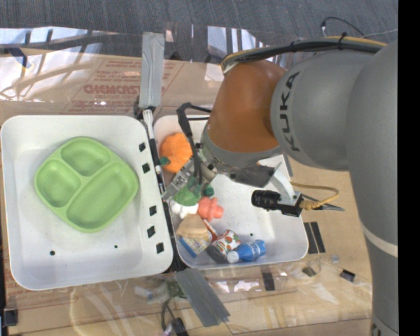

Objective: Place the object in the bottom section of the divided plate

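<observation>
divided plate (86, 182): green, three-sectioned, seen in left white bin (28, 257), centre-left of frame | objects: orange toy (175, 150), pink toy (210, 208), blue-capped bottle (246, 251) heaped in right bin (294, 240), centre | gripper (185, 182): lowered over heap beside a green item (187, 197); finger state cannot be told | arm (301, 110): upper right.

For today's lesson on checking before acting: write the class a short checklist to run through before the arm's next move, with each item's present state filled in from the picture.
1. Green divided plate lies flat in the left bin: ok.
2. Plate's large bottom section unobstructed: ok.
3. Gripper down over the toys in the right bin: ok.
4. Object clamped between the fingers: cannot tell.
5. Neighbours, orange toy and pink toy, clear of the gripper: not ok, both crowd it.
6. Path over the divider between bins clear: ok.
</observation>
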Motion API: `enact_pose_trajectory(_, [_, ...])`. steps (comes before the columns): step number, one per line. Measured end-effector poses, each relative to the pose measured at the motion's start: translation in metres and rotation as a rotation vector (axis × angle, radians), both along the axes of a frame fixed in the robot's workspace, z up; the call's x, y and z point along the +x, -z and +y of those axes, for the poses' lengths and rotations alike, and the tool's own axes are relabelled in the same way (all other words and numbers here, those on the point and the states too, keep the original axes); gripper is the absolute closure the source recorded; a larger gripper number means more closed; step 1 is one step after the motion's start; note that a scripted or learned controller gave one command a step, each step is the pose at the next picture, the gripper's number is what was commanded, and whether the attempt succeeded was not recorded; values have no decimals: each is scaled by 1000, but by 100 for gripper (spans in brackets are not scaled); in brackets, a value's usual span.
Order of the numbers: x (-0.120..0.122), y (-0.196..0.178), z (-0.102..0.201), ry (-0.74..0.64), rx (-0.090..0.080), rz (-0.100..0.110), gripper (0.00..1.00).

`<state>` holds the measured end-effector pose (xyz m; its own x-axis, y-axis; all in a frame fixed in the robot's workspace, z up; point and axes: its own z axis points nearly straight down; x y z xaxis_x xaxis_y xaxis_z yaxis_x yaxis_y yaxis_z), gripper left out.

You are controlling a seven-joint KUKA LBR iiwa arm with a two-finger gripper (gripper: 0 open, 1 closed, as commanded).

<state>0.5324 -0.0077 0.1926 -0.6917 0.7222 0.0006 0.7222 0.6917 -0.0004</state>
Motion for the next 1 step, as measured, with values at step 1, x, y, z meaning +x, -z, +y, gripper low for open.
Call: enact_pose_trajectory(1, [-29, 2, 28, 202, -1, 5, 100])
